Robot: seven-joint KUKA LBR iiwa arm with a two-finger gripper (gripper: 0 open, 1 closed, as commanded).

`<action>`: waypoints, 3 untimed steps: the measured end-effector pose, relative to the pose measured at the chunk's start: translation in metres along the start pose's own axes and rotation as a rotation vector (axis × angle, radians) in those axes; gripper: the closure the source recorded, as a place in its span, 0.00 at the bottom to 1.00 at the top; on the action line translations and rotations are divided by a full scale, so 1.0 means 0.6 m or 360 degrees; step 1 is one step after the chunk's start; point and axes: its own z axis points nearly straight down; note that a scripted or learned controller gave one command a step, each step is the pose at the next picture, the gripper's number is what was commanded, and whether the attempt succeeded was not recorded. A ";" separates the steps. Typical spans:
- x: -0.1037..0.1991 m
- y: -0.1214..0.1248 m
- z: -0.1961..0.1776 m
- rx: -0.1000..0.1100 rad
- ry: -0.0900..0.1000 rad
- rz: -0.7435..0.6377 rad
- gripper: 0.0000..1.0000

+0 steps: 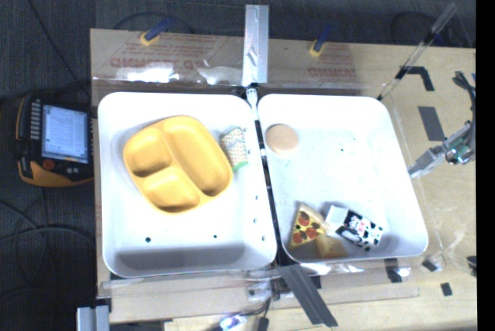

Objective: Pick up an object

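Tray (176, 162), yellow, divided, in left bin (116, 244): rigid, light, probably graspable by the rim. Just beside it, small roll (234, 145). In right bin (387, 167), tan disc (281, 138) at back; pizza slice (307, 227) and spotted block (362, 230) at front, likely light, pinchable across narrow sides. Gripper state and offset: cannot tell.

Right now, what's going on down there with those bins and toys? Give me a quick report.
Nothing picked yet. Right bin: pizza slice, cow-print block, round cookie. Left bin: yellow divided tray, small wrapped item. All lying open to a grab.
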 end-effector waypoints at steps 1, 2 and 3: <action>0.142 0.053 0.066 0.0000 0.0006 -0.0297 1.00; 0.069 0.025 0.046 -0.0002 0.0001 -0.0743 1.00; 0.166 0.063 0.049 -0.0004 0.0002 -0.1106 1.00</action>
